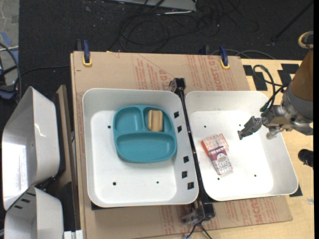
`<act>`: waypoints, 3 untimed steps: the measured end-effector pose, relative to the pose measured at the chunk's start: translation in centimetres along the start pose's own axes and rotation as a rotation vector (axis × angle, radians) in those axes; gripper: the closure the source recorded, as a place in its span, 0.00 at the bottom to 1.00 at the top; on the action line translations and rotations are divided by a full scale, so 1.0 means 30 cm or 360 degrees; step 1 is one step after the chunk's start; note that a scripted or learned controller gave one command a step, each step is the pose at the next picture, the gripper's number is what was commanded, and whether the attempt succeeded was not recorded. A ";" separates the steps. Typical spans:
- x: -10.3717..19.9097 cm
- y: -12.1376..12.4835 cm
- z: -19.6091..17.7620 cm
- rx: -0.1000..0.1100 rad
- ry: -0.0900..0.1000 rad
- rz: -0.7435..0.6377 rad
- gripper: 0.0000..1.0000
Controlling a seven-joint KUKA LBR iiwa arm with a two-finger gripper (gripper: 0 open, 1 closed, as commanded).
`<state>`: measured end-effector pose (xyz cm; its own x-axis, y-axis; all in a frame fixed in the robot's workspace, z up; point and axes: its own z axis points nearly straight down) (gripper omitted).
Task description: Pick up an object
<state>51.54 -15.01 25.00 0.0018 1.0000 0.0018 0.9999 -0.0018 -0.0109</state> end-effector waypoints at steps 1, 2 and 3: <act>0.001 0.007 -0.017 -0.0016 -0.0003 -0.0004 0.00; 0.006 -0.015 0.188 -0.0008 -0.0001 0.0000 0.00; 0.015 0.004 0.339 -0.0010 -0.0001 -0.0001 0.00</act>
<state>51.54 -14.55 14.84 0.0013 1.0000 0.0012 1.0000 -0.0013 -0.0044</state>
